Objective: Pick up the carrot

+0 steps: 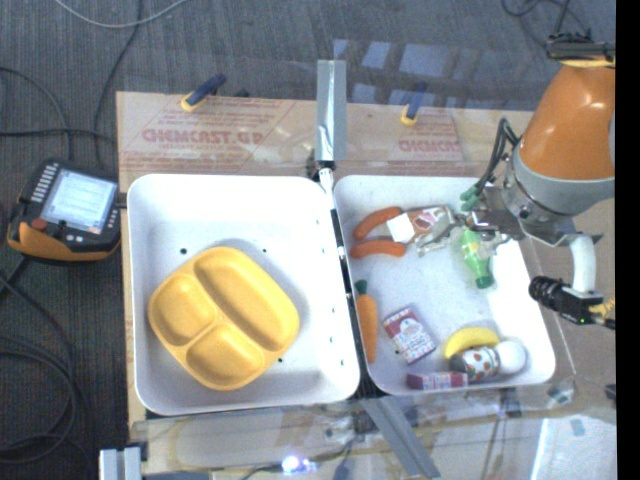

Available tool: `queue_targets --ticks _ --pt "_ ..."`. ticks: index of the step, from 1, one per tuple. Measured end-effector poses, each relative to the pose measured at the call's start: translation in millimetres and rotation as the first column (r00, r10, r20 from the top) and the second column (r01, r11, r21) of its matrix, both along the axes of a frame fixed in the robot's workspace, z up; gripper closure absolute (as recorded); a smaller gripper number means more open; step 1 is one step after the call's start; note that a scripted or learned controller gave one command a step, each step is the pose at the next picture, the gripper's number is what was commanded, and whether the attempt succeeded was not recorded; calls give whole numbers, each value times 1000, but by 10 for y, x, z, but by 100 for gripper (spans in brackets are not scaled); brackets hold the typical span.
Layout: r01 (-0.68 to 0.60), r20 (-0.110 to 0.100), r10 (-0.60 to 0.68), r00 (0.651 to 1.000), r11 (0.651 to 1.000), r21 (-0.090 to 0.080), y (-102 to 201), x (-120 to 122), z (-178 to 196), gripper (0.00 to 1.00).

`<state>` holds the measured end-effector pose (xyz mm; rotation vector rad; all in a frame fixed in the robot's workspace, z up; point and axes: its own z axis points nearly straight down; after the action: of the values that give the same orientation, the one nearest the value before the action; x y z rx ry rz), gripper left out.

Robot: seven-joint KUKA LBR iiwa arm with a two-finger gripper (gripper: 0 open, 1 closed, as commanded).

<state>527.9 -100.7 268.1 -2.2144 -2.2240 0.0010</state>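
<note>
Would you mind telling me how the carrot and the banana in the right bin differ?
The carrot is orange, straight and slim; the banana is yellow, curved and stubbier. The carrot lies against the bin's left wall, pointing up and down the view; the banana lies crosswise near the front right. Both lie flat.

"CHEMCAST GP" on the board (200,133) behind bins
</note>
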Motion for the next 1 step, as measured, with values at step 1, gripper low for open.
queue_targets --ticks 1 --pt "-373 1 373 928 928 2 707 226 -853 0"
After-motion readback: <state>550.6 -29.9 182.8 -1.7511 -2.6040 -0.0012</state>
